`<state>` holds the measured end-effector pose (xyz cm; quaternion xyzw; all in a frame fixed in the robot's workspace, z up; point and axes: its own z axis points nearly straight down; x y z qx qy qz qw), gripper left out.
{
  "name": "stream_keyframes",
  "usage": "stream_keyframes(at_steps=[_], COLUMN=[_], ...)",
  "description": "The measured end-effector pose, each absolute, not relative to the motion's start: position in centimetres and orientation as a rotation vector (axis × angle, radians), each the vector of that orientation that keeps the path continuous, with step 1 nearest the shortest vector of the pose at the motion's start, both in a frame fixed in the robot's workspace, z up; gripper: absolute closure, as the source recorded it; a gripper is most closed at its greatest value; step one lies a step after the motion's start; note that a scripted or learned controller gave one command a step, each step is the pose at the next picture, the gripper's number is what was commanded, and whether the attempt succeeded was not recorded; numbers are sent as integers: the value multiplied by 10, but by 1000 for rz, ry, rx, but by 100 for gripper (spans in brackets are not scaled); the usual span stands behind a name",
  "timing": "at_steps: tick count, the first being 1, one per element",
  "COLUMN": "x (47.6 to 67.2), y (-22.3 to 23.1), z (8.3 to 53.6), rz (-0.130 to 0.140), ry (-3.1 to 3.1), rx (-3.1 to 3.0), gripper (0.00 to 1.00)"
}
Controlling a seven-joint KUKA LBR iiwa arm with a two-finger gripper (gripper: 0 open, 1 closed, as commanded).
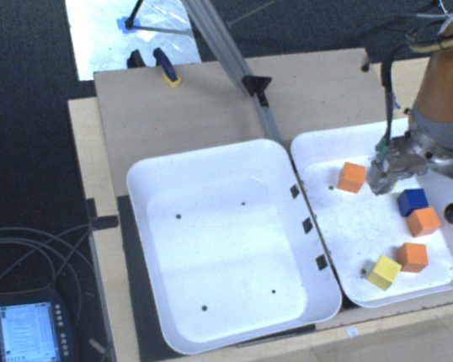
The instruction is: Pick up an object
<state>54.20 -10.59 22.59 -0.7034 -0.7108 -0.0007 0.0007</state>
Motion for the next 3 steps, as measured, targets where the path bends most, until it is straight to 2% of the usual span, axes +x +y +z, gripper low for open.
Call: stream_keyframes(at_steps=[1, 2, 3], x=[524, 526, 518], y=[-53, 0, 54], z=[231, 227, 242], rz=[-3, -4, -8], ry=[-2232, -2234, -2236], rx=[-2208, -2208, -2208], gripper=[100, 100, 100])
